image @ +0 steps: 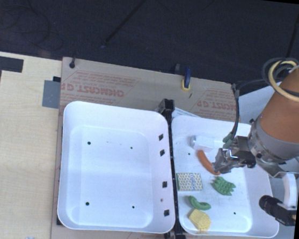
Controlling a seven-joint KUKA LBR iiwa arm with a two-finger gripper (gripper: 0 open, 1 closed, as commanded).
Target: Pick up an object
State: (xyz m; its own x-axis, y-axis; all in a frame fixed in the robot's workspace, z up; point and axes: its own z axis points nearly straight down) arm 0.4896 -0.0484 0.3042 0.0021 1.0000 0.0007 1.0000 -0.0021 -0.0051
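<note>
Across the left half of the frame sits the left bin (112, 166), white and bare of objects. Right of centre, the right bin (258, 224) holds the things to choose from: a patterned card (189, 181) near its left wall, a green curved piece (199, 204) and a yellow corn cob (200, 220) toward the lower middle, an orange carrot (205, 160) at mid-height, a small pale object (196, 142) above it that is too faint to name, and a green leafy toy (223, 186) further right. The gripper (223, 164) hangs low over the bin at centre right, its tip touching or just beside the carrot's right end and just above the leafy toy. Whether it is spread or closed cannot be told from here, and nothing can be seen caught in it.

This looks like the reaching-and-grasping step, with the carrot the likely target. Next, the grip needs to close squarely across the carrot's narrow body, then rise straight up; a slanted, slim toy could easily slip aside.
</note>
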